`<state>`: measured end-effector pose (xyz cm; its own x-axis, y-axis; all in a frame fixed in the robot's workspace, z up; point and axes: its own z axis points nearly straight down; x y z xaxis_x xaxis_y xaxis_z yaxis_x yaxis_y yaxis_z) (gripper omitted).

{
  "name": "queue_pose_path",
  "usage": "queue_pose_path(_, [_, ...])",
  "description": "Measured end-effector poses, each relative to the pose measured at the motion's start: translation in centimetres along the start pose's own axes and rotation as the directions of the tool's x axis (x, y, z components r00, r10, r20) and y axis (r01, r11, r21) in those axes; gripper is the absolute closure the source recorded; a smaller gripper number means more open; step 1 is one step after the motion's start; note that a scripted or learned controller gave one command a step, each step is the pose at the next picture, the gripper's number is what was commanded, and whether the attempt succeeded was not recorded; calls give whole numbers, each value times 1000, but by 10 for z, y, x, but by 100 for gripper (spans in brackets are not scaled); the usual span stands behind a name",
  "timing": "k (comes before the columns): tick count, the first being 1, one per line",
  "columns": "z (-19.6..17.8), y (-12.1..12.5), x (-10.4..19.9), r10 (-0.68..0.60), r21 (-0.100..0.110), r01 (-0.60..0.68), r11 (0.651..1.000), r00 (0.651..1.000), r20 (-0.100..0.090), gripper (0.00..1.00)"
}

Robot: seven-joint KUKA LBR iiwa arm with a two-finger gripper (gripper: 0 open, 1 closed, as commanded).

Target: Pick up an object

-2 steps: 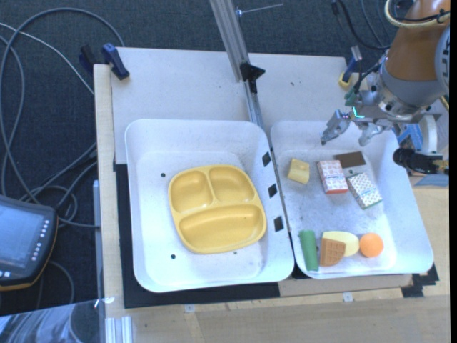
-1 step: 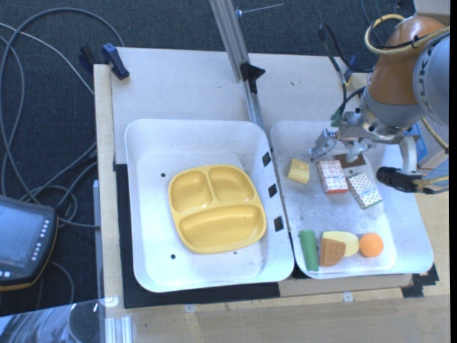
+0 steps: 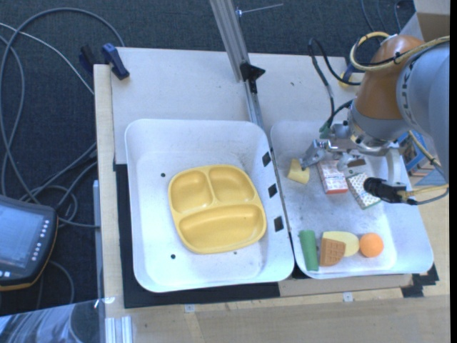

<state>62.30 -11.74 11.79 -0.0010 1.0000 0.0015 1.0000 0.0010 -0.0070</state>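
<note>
Grey and orange-banded, my arm (image 3: 400,84) reaches in from the right and bends down over the right bin (image 3: 421,252). My gripper (image 3: 335,156) hangs low above the bin's far half, its fingers (image 3: 312,153) spread apart with nothing between them. Just beside the near finger lies a yellow wedge (image 3: 298,171); a red-and-white box (image 3: 333,179) sits under my wrist. Green cylinder (image 3: 308,249), waffle piece (image 3: 332,251) and orange ball (image 3: 370,245) rest along the near wall.

Two white bins (image 3: 143,191) sat side by side: one held a single yellow divided tray (image 3: 216,209); the other held six small objects (image 3: 341,213).
</note>
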Motion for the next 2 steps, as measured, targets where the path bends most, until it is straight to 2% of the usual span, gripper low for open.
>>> queue_pose_path(1, [16,5,-1,1,-18,0,1000,1000,5,0])
queue_pose_path(2, [4,6,-1,0,-23,0,1000,1000,4,100])
